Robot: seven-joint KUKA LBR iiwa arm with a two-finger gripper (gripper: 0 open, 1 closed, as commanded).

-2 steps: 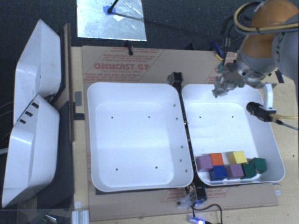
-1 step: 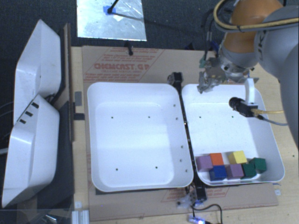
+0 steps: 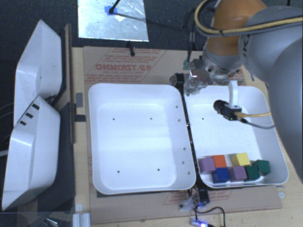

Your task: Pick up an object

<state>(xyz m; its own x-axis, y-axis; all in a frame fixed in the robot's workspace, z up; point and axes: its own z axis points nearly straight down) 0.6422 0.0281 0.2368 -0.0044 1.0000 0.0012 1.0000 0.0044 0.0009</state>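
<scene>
Gripper [image 3: 194,85] hangs over the right bin's [image 3: 273,108] far left corner; whether it grasps anything I cannot tell. Coloured blocks [image 3: 234,167] cluster along that bin's near edge, above the cardboard sheet [image 3: 128,65] on dark flooring.

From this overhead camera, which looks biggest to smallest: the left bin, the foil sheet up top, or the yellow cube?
1. Left bin, clearly largest.
2. Foil sheet, which lies farther from the camera, so it may look smaller than it really is.
3. Yellow cube, by far the smallest.

The bench [image 3: 80,141] bears cardboard [image 3: 128,63] under two white bins [image 3: 137,96].
</scene>
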